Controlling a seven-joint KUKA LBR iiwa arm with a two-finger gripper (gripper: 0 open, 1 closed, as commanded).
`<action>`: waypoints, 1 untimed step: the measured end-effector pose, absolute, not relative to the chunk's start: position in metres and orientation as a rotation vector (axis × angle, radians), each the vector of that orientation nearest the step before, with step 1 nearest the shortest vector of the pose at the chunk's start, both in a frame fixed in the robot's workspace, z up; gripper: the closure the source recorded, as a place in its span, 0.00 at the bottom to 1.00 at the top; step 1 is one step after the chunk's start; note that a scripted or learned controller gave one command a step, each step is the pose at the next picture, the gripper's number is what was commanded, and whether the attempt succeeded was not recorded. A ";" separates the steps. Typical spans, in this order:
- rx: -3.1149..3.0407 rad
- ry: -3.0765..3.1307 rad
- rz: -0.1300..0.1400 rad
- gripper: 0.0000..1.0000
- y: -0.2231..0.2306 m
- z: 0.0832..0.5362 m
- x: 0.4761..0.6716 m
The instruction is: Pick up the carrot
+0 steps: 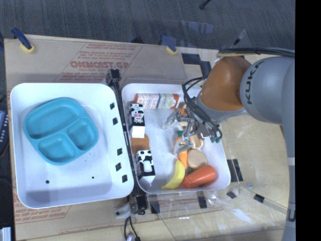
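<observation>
The carrot (200,175) I want lies in the near right corner of the right bin (220,154), lying on its side and pushed close to the bin's wall. A yellow banana (174,176) lies right beside it on the left, touching it or almost touching, and a round tan piece of food (196,158) sits just behind it. I think the toys are crowded there because the bin is small and they slid into the corner together. That makes my job harder, since I could bump the banana or grab the wrong thing. Along the left wall of this bin there is a row of small blocks, 2 of them with black and white cow spots (137,114), and a flat packet (156,101) lies at the far end. The left bin (30,190) holds a blue tray (59,130) with 3 parts, and I do not need it. Both bins sit on the table (70,59). My arm comes in from the right and bends down over the middle of the right bin, with the orange band turned up toward the camera. My claw (193,129) hangs above the food, a little behind the carrot, not on it. Wires and metal parts hide its tip, so I cannot tell how it is set. I do not see the carrot in it.
</observation>
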State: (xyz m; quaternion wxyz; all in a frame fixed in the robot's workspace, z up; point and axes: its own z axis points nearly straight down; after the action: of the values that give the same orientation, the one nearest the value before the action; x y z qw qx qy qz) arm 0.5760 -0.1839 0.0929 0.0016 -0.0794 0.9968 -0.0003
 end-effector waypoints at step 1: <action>-0.087 3.143 0.003 0.00 -0.154 0.091 0.516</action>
State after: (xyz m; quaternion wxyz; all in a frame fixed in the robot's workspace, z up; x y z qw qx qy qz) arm 0.5156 -0.1545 0.0913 -0.0011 -0.0278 0.9996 0.0009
